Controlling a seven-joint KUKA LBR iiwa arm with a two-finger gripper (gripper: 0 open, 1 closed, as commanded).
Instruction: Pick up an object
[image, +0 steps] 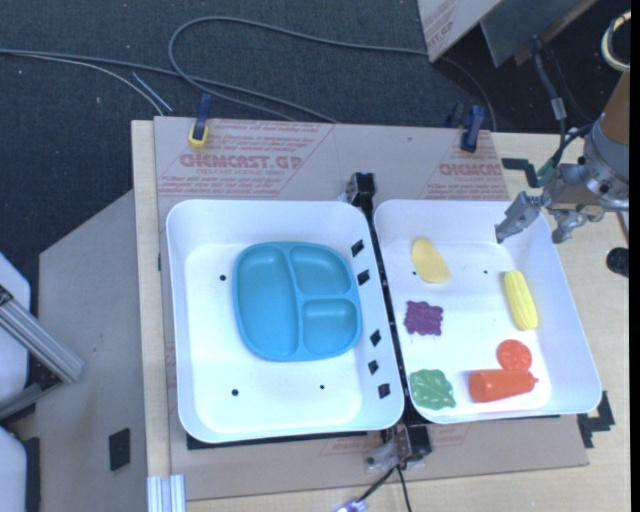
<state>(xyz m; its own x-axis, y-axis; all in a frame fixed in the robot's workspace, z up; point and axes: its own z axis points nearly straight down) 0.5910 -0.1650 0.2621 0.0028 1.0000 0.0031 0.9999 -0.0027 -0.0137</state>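
Yellow corn (520, 299) lies just below the pincer (538, 220), whose fingers hang apart, empty, likely lining up a grab.

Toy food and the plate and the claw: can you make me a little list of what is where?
left bin: blue plate with three sections
right bin: yellow lemon, purple grapes, corn, tomato, orange carrot, green lettuce
claw: open, over the right bin's far edge, holding nothing
closest food to the claw: corn
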